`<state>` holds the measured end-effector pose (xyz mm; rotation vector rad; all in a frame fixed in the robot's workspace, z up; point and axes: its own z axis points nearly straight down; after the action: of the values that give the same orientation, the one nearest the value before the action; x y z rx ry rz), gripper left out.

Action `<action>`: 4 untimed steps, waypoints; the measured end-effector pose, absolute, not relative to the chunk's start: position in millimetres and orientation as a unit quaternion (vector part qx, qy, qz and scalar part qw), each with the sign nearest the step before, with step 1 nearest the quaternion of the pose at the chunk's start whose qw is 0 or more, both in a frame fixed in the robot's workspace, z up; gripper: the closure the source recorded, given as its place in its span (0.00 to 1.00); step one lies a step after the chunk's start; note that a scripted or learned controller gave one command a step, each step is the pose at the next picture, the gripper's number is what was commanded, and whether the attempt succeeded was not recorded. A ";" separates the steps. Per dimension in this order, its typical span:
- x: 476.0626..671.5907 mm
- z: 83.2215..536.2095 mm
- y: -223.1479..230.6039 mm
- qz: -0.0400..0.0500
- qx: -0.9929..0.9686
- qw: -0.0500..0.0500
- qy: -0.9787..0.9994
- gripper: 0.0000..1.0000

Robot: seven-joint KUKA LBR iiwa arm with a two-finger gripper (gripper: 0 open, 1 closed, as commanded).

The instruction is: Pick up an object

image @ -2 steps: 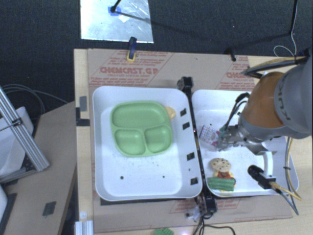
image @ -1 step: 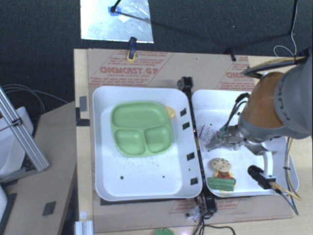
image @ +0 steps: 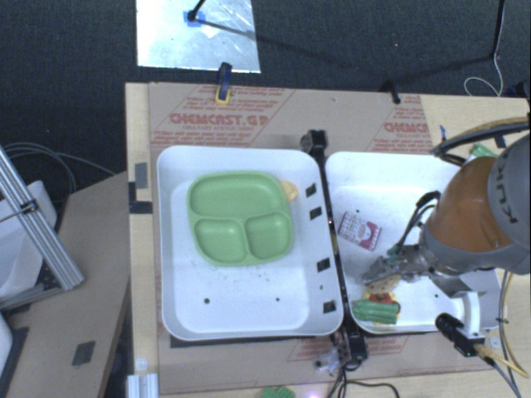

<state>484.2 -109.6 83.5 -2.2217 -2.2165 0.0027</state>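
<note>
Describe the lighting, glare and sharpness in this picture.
Camera view: even, soft overhead light with faint shadows; the foil sheet on the dark floor glares brightly; the white bins are near washed out; the green tray is fairly sharp; the tool and the items under it look soft and hard to resolve.

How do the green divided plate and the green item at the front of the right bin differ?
The green divided plate is large, pale and flat, lying in the left bin. The green item is small, darker, elongated, and sits in the right bin, against its near wall, below the gripper. Both are green.
</note>
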 end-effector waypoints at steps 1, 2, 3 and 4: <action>489.4 96.2 -108.9 -0.002 -0.707 -0.004 -0.707 1.00; 489.1 189.5 -37.4 -0.005 -0.703 -0.003 -0.711 1.00; 487.3 184.5 -42.2 -0.001 -0.706 -0.001 -0.708 0.00; 538.7 122.1 -90.2 0.000 -0.707 -0.002 -0.707 0.00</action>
<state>538.7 -90.2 122.1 -2.2247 -2.2225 0.0003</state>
